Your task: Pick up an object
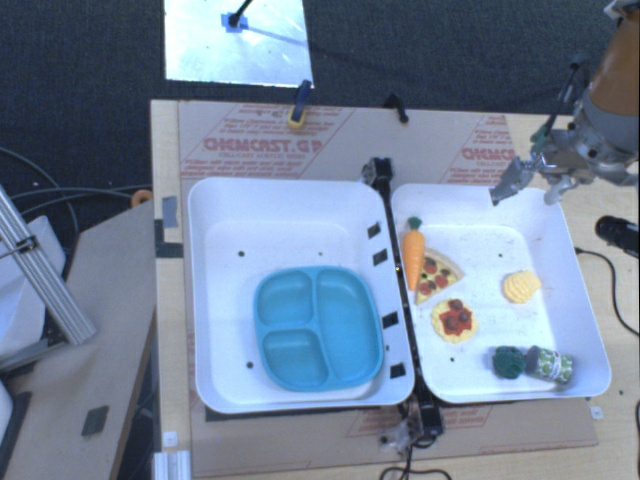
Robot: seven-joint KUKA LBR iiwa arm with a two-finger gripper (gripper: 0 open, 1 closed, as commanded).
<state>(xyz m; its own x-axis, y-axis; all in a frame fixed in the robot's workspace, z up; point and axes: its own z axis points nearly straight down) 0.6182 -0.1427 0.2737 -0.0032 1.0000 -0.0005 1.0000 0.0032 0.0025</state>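
The gripper hangs at about one o'clock in the frame, above the far right corner of the right bin, its two fingers spread apart with nothing between them. The grey arm with its orange band rises from it toward two o'clock.

Inside the right bin, a toy carrot stands along the left wall at nine o'clock of the bin, touching a pizza slice just beside it. A small round pizza lies near the bin's middle toward six o'clock. A yellow ridged piece lies at three o'clock, well apart from the gripper. A green broccoli and a small jar lie side by side at five o'clock.

The left bin holds a blue divided plate toward its near side.
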